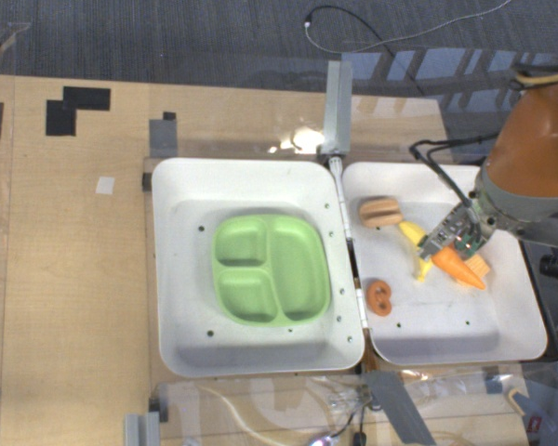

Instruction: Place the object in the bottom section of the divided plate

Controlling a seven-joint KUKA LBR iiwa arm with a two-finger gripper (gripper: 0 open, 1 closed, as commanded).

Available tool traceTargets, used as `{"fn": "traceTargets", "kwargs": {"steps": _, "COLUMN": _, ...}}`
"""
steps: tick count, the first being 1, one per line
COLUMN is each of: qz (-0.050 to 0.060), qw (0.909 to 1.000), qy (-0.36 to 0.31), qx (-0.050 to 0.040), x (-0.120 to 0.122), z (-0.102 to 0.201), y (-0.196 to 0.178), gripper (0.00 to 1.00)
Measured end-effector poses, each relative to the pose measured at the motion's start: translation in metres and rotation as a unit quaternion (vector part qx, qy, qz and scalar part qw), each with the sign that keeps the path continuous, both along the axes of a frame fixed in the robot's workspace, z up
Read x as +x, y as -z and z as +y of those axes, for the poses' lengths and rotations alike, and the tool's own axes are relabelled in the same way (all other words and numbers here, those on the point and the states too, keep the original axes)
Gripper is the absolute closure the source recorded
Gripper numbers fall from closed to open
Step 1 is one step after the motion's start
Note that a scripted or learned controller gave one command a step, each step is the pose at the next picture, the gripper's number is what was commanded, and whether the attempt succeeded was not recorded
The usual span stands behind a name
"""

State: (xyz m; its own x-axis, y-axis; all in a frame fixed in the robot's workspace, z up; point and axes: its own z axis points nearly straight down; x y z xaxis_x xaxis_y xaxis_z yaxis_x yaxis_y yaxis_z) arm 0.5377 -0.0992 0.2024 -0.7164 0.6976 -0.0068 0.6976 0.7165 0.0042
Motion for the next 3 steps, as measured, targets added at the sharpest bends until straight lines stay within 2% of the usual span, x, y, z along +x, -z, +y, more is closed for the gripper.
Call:
{"fn": "traceTargets", "kwargs": {"steps": 1, "qz": 0.001, "qw": 0.9994, "qy": -0.033, "qx": 0.0009, "x": -0.009, "z": 0.071, "y": 0.017, "gripper": 1.0}}
{"fn": "traceTargets", "kwargs": {"steps": 2, "qz": 0.001, "qw": 0.9999, "qy": -0.011, "qx": 0.0015, "x": -0.011, "z": 0.155, "y": 0.017, "gripper": 1.0}}
{"fn": "traceTargets", "kwargs": {"steps": 3, "qz": 0.001, "qw": 0.9999, "qy": -0.011, "qx": 0.0014, "x": -0.011, "z": 0.155, "y": 0.017, "gripper": 0.0}}
